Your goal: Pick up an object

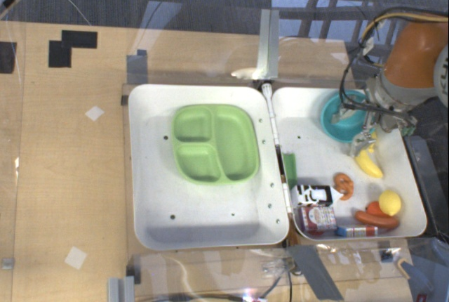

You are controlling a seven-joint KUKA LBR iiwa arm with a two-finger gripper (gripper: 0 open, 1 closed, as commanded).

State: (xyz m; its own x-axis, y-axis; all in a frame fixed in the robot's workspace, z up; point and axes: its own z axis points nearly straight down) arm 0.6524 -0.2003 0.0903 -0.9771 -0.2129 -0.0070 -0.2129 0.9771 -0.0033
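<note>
The grey arm with its orange band (pixel 415 55) reaches into the right bin (pixel 302 118) from the right. Its gripper (pixel 367 141) hangs low at the bin's back right, just right of a teal bowl (pixel 338 122) and directly above the upper tip of a yellow banana (pixel 370 164). The fingertips seem to touch or nearly touch the banana, and nothing is lifted. An orange curled piece (pixel 343 185), a yellow lemon (pixel 389 203) and a red sausage (pixel 377 218) lie nearer the front.
A green divided plate (pixel 214 142) lies in the left bin (pixel 151 209). The right bin's front left holds a black-and-white box (pixel 313 193), a dark red packet (pixel 317 217) and a green strip (pixel 290 168) by the dividing wall.
</note>
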